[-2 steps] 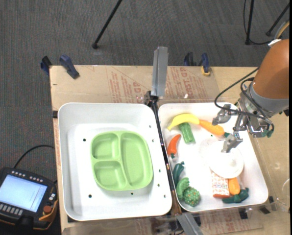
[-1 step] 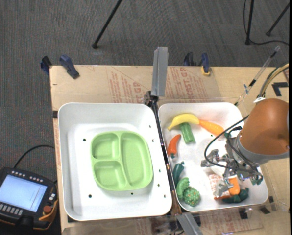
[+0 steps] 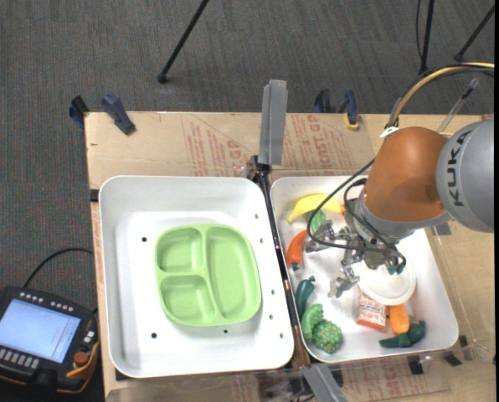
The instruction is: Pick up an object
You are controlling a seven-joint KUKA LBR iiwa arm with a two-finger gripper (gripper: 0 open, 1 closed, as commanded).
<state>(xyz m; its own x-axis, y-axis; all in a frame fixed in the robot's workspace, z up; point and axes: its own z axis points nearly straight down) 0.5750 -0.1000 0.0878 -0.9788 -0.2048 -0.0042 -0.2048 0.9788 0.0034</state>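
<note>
reach step: jaws (image 3: 343,285) hover in right bin (image 3: 440,285), state unclear; next, descend onto toy pepper (image 3: 305,293) beside.

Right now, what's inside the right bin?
In the right bin: a yellow banana, an orange piece, green toys, a white lid, a small carton. The arm covers the bin's far middle.

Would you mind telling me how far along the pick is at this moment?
Done: the arm has brought its pincer down into the right bin, among the toy food. In hand: nothing visibly gripped; banana and broccoli lie loose. Left: gripping and lifting one object. The green tray sits in the left bin.
</note>
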